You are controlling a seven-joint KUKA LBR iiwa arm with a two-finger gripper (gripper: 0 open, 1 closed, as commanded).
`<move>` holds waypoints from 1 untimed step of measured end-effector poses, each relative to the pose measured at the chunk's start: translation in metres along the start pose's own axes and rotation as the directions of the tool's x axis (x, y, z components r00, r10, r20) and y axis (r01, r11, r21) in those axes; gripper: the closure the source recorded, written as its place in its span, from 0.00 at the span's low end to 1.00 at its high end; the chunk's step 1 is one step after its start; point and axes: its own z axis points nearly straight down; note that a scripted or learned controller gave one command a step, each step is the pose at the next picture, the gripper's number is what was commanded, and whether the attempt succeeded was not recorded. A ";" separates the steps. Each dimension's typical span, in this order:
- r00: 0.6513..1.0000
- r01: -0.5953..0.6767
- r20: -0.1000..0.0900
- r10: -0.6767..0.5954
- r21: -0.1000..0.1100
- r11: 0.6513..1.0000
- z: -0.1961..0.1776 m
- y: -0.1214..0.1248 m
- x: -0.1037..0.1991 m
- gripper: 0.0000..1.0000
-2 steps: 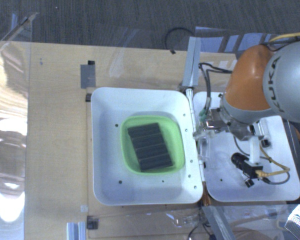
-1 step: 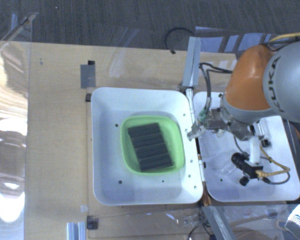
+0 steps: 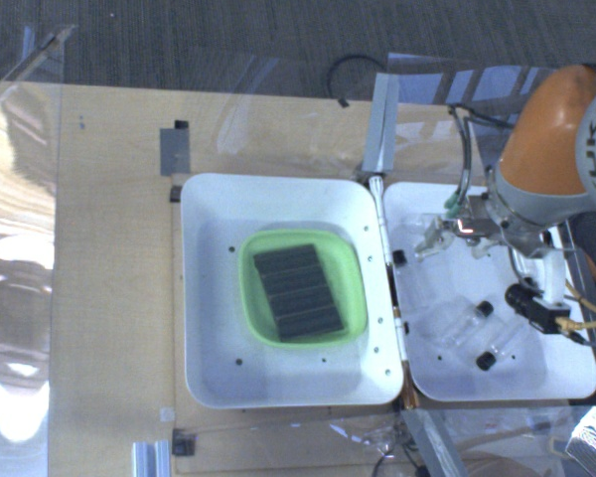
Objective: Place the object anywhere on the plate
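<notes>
Jaws: apart or together, impossible to tell. Left bin: green plate at centre, dark ridged block lying on it. Right bin: gripper at 12 o'clock, clear black-capped bottles at 6 o'clock.

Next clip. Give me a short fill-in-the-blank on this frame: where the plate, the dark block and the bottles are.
1. The green plate lies in the ___ bin of the camera view.
2. The dark ribbed block rests on the ___.
3. The clear bottles in the right bin have ___ caps.
4. The arm hangs over the ___ bin.

Missing words: left; plate; black; right
</notes>
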 end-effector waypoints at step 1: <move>0.999 0.040 0.002 -0.040 -0.003 0.999 -0.072 -0.043 -0.067 0.00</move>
